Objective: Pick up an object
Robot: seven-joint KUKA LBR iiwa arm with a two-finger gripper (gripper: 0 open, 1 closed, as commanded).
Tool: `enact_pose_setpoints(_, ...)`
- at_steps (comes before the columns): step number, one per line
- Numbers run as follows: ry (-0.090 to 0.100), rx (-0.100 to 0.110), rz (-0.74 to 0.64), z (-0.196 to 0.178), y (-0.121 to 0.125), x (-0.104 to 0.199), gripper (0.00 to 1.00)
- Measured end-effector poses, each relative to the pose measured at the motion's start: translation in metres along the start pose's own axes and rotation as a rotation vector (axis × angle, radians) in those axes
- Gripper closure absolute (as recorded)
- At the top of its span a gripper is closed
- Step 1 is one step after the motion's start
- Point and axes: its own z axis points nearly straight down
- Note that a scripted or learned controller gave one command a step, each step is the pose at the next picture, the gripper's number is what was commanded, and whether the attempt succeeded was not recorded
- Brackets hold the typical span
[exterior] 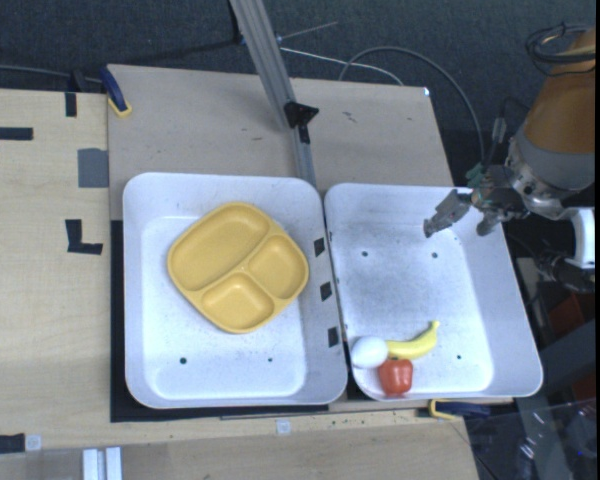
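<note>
- Three small things sat bunched in the near corner of the right bin (500,298), against its near wall: a banana (417,343), a white egg-shaped object (369,351) and a red pepper-like piece (396,375).
- I saw the banana as bright yellow, short and gently curved, with a darker tip at its upper right end.
- Its long axis ran on a slant, from low left by the white object up to the right, the stem end pointing toward the bin's far right.
- My gripper (463,214) hung over the right bin's far right part, well apart from that cluster; its two dark fingers stood spread with nothing between them.
- One yellow sectioned plate (238,266) lay in the left bin (145,298), its three compartments facing up.
</note>
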Motion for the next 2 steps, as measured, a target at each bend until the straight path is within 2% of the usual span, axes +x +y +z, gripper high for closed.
enact_pose_setpoints(1, 0.000, 0.000, 0.000, 0.000, 0.000, 0.000, 0.00)
enact_pose_setpoints(2, -0.001, 0.004, 0.001, 0.049, 0.008, -0.002, 0.00)
